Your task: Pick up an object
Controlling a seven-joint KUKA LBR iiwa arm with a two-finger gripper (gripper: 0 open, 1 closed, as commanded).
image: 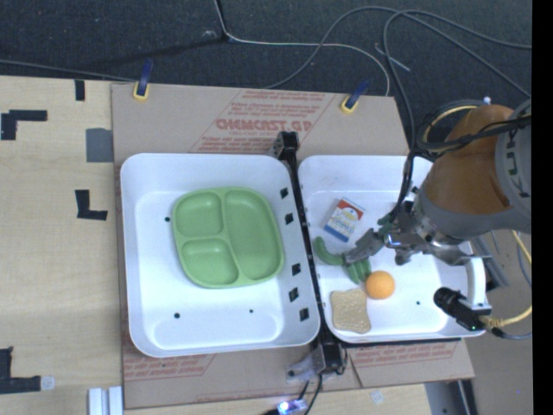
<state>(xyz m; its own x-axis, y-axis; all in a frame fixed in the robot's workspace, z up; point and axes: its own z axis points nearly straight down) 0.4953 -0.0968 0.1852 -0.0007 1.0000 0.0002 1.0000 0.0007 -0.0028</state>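
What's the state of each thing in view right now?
green divided plate: flat in the left bin, compartments bare
small carton: lying flat in the right bin
green object: lying in the right bin, at the gripper, not visibly held
orange ball: resting beside the green object
toast slice: lying flat near the front wall

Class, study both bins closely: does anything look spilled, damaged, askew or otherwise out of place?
Nothing stands out. The green divided plate lies flat in the left bin. In the right bin, the small carton, green item, orange ball and bread slice lie loose but intact, beside the gripper.
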